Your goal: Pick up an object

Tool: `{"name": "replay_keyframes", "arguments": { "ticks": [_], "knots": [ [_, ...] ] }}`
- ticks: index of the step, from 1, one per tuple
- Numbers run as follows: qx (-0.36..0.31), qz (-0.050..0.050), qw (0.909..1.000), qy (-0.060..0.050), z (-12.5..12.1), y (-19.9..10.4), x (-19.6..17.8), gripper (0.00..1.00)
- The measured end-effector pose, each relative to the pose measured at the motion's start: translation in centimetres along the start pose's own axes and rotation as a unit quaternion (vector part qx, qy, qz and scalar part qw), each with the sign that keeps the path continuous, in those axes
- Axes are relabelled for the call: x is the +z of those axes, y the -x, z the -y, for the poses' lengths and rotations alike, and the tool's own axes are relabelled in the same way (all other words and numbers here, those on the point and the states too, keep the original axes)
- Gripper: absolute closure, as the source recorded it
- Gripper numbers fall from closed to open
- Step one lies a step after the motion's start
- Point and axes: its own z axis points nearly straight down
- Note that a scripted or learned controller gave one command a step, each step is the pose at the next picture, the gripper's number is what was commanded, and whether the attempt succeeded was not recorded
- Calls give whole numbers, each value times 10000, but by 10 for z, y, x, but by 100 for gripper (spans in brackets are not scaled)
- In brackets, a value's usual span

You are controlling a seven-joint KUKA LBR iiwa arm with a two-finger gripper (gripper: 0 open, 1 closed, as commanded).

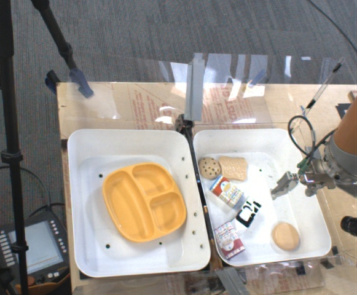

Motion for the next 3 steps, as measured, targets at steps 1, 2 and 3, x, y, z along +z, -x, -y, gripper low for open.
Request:
{"name": "replay_keyframes", "arguments": {
  "ticks": [1, 2, 3],
  "knots": [
    [-144, 0, 9999, 8, -16, -35, 105, 0],
    [-881, 41, 9961, 69, 6, -58, 141, 0],
    [-862, 26, 9963, 54, 6, -58, 133, 100]
  ]
}}
